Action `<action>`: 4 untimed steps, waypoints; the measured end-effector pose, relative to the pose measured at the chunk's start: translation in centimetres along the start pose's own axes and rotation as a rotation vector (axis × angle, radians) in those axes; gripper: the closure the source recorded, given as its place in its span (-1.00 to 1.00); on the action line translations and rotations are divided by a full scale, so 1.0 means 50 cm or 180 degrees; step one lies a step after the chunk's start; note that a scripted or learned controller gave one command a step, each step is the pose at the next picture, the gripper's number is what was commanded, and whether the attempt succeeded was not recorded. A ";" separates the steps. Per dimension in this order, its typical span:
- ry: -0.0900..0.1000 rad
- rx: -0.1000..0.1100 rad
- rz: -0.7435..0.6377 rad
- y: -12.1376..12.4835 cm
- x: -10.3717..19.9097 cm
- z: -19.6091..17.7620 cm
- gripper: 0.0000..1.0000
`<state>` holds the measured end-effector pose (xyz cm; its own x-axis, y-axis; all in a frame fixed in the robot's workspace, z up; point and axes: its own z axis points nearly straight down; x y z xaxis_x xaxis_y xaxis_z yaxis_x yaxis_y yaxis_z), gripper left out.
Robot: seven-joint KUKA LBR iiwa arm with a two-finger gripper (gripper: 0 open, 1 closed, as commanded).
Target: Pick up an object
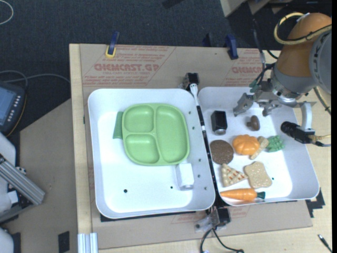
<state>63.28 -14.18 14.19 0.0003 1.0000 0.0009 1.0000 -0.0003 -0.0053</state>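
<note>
Small brown nut-like piece [254, 123] lies loose on the floor of the right bin [300, 162], near the back, just under my pincer [256, 105]. My fingers are spread, nothing between them, hovering above it. Black block [219, 122] sits to its left; orange toy [246, 144], brown patty [221, 151], pizza slice [230, 174], toast [258, 175], carrot [239, 195] lie nearer front. Green plate [155, 134] in left bin [105, 141]. Nothing grabbed yet; descend, close, lift all remain.

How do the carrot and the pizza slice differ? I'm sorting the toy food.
The carrot is orange, long and lies flat along the right bin's near rim; the pizza slice is a pale, speckled triangle further in. Both are in the right bin.
</note>
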 end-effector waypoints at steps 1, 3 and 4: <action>0.0001 0.0003 -0.0002 -0.001 0.002 0.107 -1.00; -0.0008 -0.0042 -0.0006 0.019 0.013 -0.042 1.00; -0.0008 -0.0039 -0.0006 0.027 0.022 -0.132 1.00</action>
<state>64.68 -13.08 20.80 -0.0015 1.0000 -0.0018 1.0000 0.0015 0.0069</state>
